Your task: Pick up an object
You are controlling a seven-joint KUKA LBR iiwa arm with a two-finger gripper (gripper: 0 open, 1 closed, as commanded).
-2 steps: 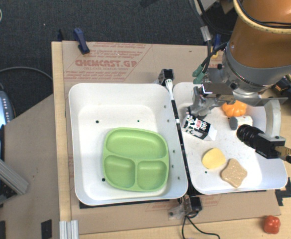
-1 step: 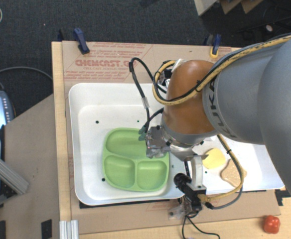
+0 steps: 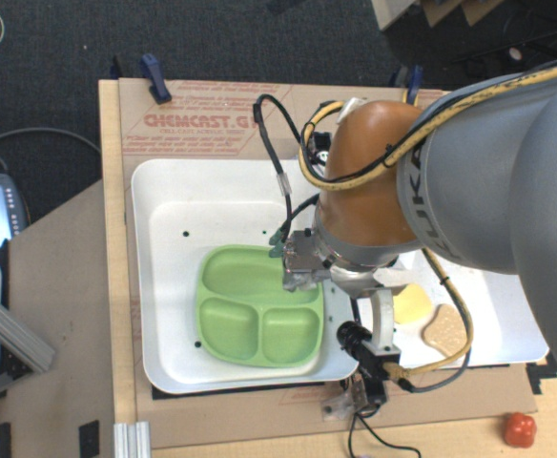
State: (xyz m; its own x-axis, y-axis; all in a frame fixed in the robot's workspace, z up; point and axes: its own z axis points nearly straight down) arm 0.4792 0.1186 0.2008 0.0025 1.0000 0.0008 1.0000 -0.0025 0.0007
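A light green divided plate (image 3: 245,303) with three compartments lies in the left white bin (image 3: 154,256), toward its front. My gripper (image 3: 299,263) hangs below the orange wrist band, over the plate's right rim near the wall between the bins. The arm's bulk covers most of it from this angle. In the right bin (image 3: 512,337) a pale yellow piece (image 3: 414,303) and a tan speckled piece (image 3: 443,332) lie side by side near the front, just right of the wrist.
Cables loop around the wrist and hang down past the front edge of the bins. A small red object (image 3: 519,430) sits on the bench at the front right. A blue clamp (image 3: 154,76) grips the board's far left corner.
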